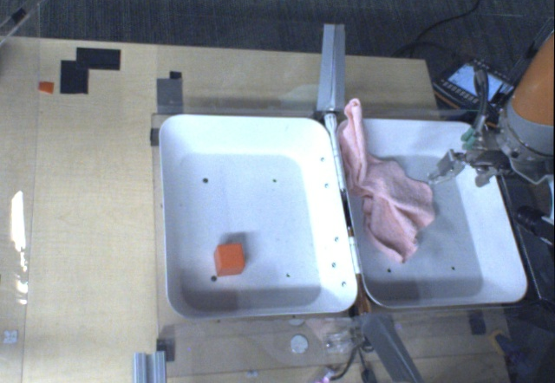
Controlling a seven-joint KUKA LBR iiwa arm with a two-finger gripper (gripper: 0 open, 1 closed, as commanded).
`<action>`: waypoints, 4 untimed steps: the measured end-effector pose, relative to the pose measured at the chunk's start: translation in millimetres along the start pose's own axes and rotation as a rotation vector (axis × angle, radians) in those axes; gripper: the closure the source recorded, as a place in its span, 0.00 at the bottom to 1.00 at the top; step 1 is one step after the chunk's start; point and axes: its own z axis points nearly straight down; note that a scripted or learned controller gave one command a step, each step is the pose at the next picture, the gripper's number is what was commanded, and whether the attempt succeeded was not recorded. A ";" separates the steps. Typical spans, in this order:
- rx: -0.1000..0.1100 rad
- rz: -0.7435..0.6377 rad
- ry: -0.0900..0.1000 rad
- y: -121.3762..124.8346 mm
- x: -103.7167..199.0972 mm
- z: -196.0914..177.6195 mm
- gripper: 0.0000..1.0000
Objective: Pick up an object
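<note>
Pink and limp, the cloth (386, 199) lay draped over the right bin's (486, 282) left wall, likely light and best pinched at a raised fold, while the gripper (444, 168) hovered just beside it, fingers unreadable.

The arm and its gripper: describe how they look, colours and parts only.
The arm shows an orange band above a grey wrist section. The gripper at its end is a small metallic grey assembly with thin fingers; its details are too small to make out. A dark cable runs near the wrist.
</note>
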 end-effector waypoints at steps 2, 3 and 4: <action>-0.013 -0.220 -0.003 24.3 -10.2 122.6 0.00; -0.023 -0.220 -0.004 27.8 -8.9 109.3 1.00; -0.023 -0.220 -0.004 27.7 -9.2 109.2 0.00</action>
